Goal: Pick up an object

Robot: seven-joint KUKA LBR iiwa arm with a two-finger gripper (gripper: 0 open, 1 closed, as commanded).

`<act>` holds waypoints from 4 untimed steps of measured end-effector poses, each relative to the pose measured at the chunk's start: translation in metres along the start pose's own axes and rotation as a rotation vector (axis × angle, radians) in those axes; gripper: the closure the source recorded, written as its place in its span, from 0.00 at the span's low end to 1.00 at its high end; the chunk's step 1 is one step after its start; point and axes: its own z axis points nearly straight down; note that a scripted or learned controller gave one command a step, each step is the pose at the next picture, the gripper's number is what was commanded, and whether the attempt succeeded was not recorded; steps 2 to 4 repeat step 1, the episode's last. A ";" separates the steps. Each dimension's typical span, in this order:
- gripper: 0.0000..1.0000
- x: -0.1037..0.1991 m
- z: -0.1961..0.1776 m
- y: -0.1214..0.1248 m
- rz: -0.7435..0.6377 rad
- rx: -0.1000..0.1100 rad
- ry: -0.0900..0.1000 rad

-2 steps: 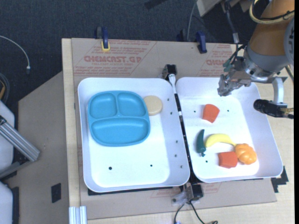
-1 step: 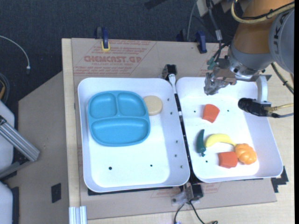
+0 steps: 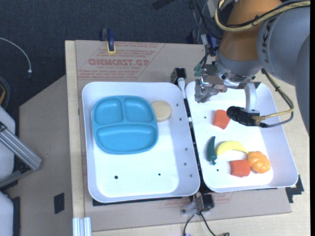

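My gripper (image 3: 205, 95) hangs over the back left part of the right bin (image 3: 280, 146), fingers pointing down with nothing seen between them. An orange-red block (image 3: 221, 119) lies just in front and to the right of it. Further forward lie a dark green pepper (image 3: 211, 150), a yellow banana (image 3: 230, 147), a red block (image 3: 240, 168) and an orange fruit (image 3: 259, 162). In the left bin (image 3: 142, 181) sits a blue divided plate (image 3: 125, 124) with a pale round cookie (image 3: 161, 110) touching its right edge.
The two bins meet along a ridge (image 3: 189, 132) just left of the gripper. The arm's grey body and orange band (image 3: 246, 14) loom over the right bin's back. A cardboard sheet (image 3: 123, 58) lies under both bins.
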 end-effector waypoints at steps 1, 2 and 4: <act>1.00 0.052 0.006 -0.012 0.001 0.000 -0.001; 1.00 0.052 0.006 -0.012 0.001 0.000 -0.001; 1.00 0.052 0.006 -0.012 0.001 0.000 -0.001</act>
